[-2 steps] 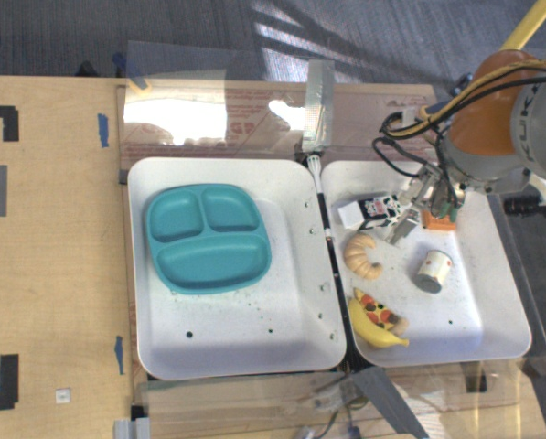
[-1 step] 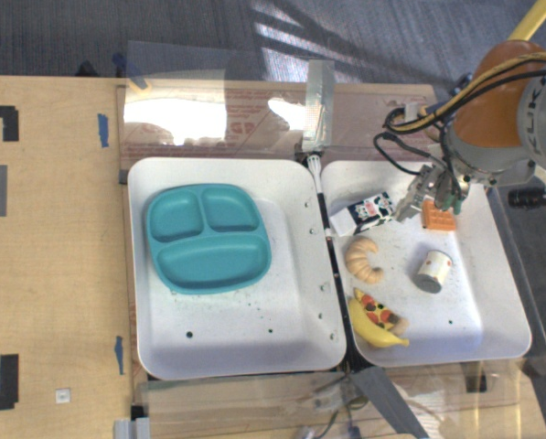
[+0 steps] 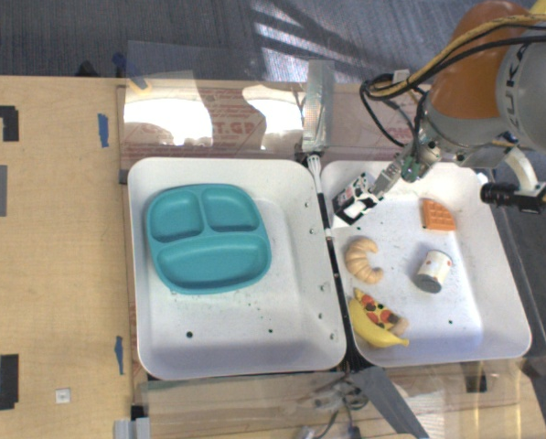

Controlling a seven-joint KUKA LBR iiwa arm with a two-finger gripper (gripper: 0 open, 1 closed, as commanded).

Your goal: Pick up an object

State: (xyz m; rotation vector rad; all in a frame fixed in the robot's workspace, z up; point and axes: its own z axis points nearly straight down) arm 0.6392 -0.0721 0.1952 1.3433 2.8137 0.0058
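In the right bin (image 3: pixel 492 332) lie a tan croissant (image 3: pixel 363 258), an orange waffle-like block (image 3: pixel 437 215), a small white and grey can (image 3: pixel 432 271) on its side, and a yellow banana (image 3: pixel 375 329) with a pizza slice (image 3: pixel 380 312) on it. My gripper (image 3: pixel 354 201) hangs over that bin's far left corner, above and just beyond the croissant. Nothing shows between its black and white fingers.
The left bin (image 3: pixel 291 337) holds a teal divided plate (image 3: pixel 208 236). A metal divider post (image 3: pixel 316 108) rises behind the seam between the bins. Yellow and black cables (image 3: pixel 410 85) loop off the arm over the right bin's back edge. A cardboard sheet (image 3: pixel 48 245) lies at left.
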